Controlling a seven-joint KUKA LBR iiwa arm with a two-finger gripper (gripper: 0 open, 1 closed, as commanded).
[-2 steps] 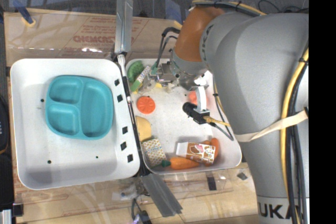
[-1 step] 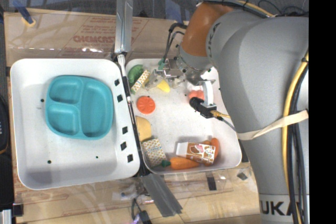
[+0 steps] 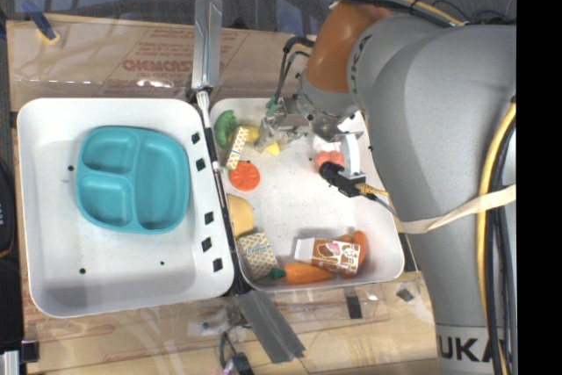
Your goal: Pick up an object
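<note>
The claw [image 3: 279, 126] hung low over the far end of the right bin [image 3: 290, 215], at the tip of the grey arm [image 3: 439, 118] that reached in from the right under its orange band [image 3: 338, 48]. Whether it was wide or narrow could not be told from above; its metal tip sat among small things and nothing showed plainly in its grip. Just left of it lay a yellow piece [image 3: 248, 135], and further left, against the bin's wall, a green one [image 3: 226, 126]. A second small yellow bit [image 3: 272, 148] sat right under the tip, touching or nearly so. Below and left of the claw leaned a patterned stick [image 3: 235, 148], and below that an orange disc [image 3: 245, 177] lay flat on the white floor. To the claw's right, close by the wrist, a red thing [image 3: 330, 159] sat beside a black fitting [image 3: 342, 181] on the arm. Well below the claw, at the bin's near end, were a tan lump [image 3: 240, 213], a patterned block [image 3: 257, 252], a carrot [image 3: 305, 274] and a brown carton [image 3: 330, 255], the carton resting against the carrot. Far to the claw's left, the left bin [image 3: 53, 277] held a teal plate [image 3: 133, 178] with three wells.
</note>
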